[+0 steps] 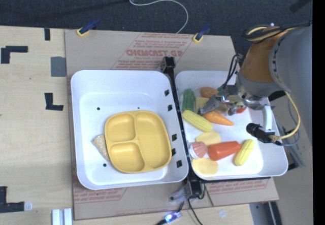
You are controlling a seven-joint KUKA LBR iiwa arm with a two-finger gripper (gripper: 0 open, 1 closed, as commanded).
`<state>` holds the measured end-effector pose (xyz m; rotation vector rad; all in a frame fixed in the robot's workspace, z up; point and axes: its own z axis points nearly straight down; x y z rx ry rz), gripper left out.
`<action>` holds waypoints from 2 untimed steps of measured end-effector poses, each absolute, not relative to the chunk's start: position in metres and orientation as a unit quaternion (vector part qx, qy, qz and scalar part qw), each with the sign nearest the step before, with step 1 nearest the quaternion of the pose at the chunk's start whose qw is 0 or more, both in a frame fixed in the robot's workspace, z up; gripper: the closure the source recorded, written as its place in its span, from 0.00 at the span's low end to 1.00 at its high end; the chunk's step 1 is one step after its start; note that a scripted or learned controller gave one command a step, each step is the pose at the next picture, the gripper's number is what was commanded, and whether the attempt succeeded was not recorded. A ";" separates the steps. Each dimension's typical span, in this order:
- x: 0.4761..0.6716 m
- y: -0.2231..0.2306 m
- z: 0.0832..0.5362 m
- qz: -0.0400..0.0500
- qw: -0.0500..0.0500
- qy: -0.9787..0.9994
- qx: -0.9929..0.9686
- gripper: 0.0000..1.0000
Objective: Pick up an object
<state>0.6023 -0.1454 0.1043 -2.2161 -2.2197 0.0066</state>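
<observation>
Far to my left, in the other bin (81, 117), lies the yellow divided plate (137, 140). Nearer, the green cucumber (189, 100) and a corn cob (197, 120) sit just left of my gripper (217, 103). My jaws stand spread, nothing between them, directly above the orange carrot (219, 118).

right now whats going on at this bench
A grey arm reaches in from the right over the right bin, which holds toy food. Its gripper is low, just above the orange carrot and beside the yellow corn and green cucumber. Nothing can be seen held yet. A red pepper and a second corn lie nearer the front. The left bin holds a yellow divided plate.
</observation>
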 end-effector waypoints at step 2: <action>0.603 -0.145 0.095 0.001 0.000 -0.708 -0.706 1.00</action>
